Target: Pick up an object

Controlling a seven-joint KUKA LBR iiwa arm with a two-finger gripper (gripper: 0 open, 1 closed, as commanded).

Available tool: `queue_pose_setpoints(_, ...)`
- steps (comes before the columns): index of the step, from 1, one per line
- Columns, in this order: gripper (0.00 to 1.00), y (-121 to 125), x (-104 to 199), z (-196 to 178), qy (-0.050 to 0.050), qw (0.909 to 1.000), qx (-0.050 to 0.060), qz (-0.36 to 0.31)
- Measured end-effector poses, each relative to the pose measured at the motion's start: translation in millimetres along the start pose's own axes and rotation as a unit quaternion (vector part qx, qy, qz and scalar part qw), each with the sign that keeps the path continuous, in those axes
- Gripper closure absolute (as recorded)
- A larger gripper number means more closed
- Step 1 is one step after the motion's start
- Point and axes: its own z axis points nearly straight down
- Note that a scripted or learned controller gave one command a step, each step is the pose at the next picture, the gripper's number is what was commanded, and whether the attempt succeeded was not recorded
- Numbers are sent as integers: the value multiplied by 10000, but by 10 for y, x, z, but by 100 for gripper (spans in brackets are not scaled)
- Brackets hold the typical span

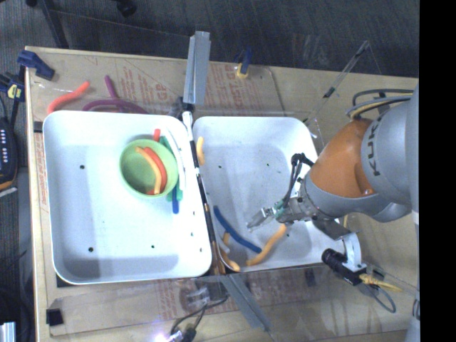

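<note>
**Arm Reaches Into Right Bin, Nothing Lifted Yet**

A grey KUKA arm (377, 166) with an orange band reaches in from the right over the right bin (249, 130), its gripper (265, 218) hanging low over the near half of that bin. The metal fingers appear slightly spread, and no object shows between them, so on this evidence the gripper holds nothing. The likeliest candidates lie close by: an orange curved piece (269, 246) sits just beside the fingers on their near side, and a blue strip (231, 232) lies near them to the left, both resting on the bin floor. A small yellow piece (200, 149) lies by the far left wall of the same bin. In the left bin (85, 248) a green bowl (146, 168) holds orange and red pieces, well apart from the gripper (and evidently not in play).

Judged from the picture, the task is at the approach stage: the arm is in the bin and near its target, but the closing of the fingers and the lift are both left to do. Whether the fingers touch the bin floor cannot be told from this slant.
</note>
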Motion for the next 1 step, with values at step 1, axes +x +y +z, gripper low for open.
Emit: queue_pose_setpoints(1,0,-61,-125,-41,-19,9978,15,662)
